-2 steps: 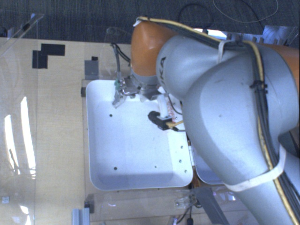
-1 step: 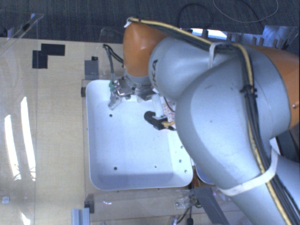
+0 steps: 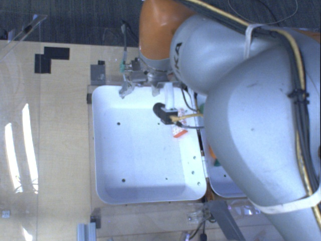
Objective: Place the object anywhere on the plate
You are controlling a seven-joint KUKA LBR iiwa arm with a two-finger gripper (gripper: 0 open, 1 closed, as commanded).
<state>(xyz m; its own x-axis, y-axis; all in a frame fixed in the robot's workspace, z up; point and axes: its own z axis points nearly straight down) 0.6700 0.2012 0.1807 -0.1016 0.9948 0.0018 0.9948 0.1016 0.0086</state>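
Note:
A small red and white object [image 3: 177, 132] lies in the left bin [image 3: 130, 169], close to its right wall. My gripper [image 3: 142, 86] hangs over the far edge of that bin, left of and beyond the object, and apart from it. The bulk of the grey arm [image 3: 251, 114] covers most of the right bin [image 3: 225, 189].
A sliver of orange and green [image 3: 214, 157] peeks out from under the arm at the right bin's left side. Black marker blocks [image 3: 49, 58] sit on the wooden bench at the far left. A clear panel [image 3: 20, 134] stands along the bench's left part.

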